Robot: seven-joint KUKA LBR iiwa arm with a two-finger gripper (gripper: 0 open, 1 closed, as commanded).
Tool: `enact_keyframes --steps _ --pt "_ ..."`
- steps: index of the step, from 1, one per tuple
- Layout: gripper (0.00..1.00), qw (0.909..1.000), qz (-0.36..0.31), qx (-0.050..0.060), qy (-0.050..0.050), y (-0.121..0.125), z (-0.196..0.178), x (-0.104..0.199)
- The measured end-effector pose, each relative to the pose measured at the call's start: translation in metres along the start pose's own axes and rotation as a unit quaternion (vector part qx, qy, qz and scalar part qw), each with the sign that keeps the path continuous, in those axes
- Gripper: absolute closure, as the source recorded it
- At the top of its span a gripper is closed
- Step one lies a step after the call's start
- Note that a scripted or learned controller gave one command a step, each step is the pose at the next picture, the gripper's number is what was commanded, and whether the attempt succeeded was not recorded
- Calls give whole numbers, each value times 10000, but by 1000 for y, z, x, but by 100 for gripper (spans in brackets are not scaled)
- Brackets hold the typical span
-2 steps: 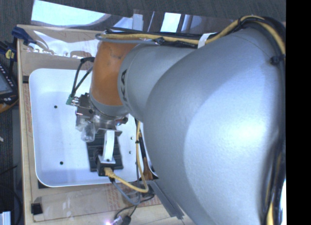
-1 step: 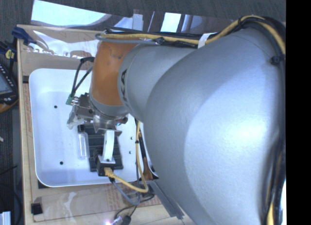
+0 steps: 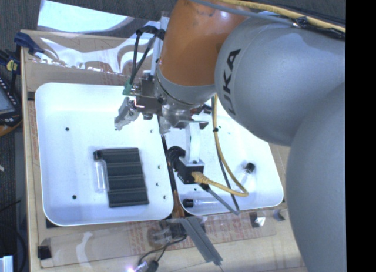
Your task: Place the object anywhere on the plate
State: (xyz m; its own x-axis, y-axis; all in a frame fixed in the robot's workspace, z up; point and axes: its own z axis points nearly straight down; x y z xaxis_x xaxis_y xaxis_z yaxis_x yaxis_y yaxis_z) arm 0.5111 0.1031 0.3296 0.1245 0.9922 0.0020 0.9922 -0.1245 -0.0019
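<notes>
**Arm over the seam between the two bins**

The gripper [image 3: 126, 115] hangs above the left bin [image 3: 53, 147], near its upper middle. Below it and slightly right, a dark ribbed block [image 3: 124, 177] lies flat on the bin floor, well apart. To the gripper's right, the right bin [image 3: 264, 188] holds a small dark knob [image 3: 249, 167].

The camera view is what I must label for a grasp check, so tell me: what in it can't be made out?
- Right bin: most of its floor is covered by the arm.
- Gripper: small and blurred above the left bin; fingers unreadable, and whether it holds anything.
- Black ribbed plate: whether the clear piece at its left edge is joined to it.
- Small dark object in the right bin: too small to identify.
</notes>
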Motion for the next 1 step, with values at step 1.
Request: enact_keyframes --steps 1 --pt "100 10000 -46 35 4 -1 -8 3"
